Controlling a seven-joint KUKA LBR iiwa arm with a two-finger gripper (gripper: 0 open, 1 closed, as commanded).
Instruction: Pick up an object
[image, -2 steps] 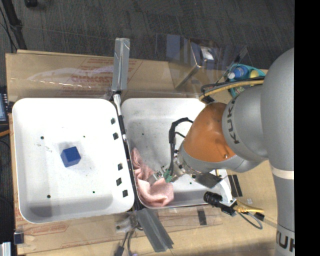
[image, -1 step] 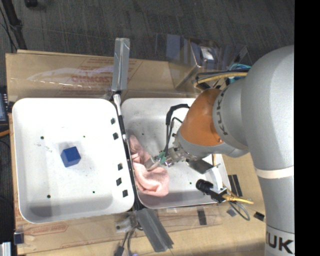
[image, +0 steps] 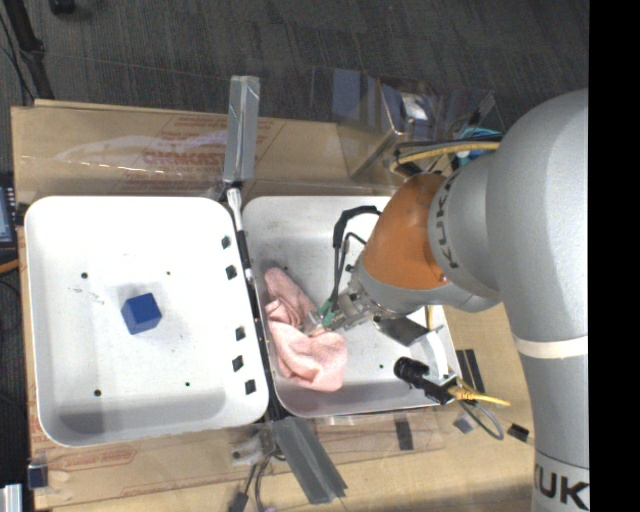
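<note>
Bench-top bins sit side by side: a blue cube (image: 141, 312) lies alone in the left bin (image: 60, 250), while the gripper (image: 328, 316) hangs low at the pink cloth (image: 300, 345) in the right bin (image: 300, 235), probably to pinch it, open or closed I cannot tell.

- Setting: robotics lab, a test station.
- Industrial arm (image: 540, 230): grey casing, orange band (image: 400, 250), "KUKA" lettering, reaching over the tabletop (image: 490, 440).
- Two shallow white bins side by side, left bin (image: 60, 230) and right bin (image: 300, 225), with a metal bar (image: 240, 130) at the seam between them.
- Brown printed board (image: 120, 140) under the bins.
- Black tape strips (image: 470, 370) on the tabletop.
- Dark carpet floor (image: 150, 40) beyond.
</note>
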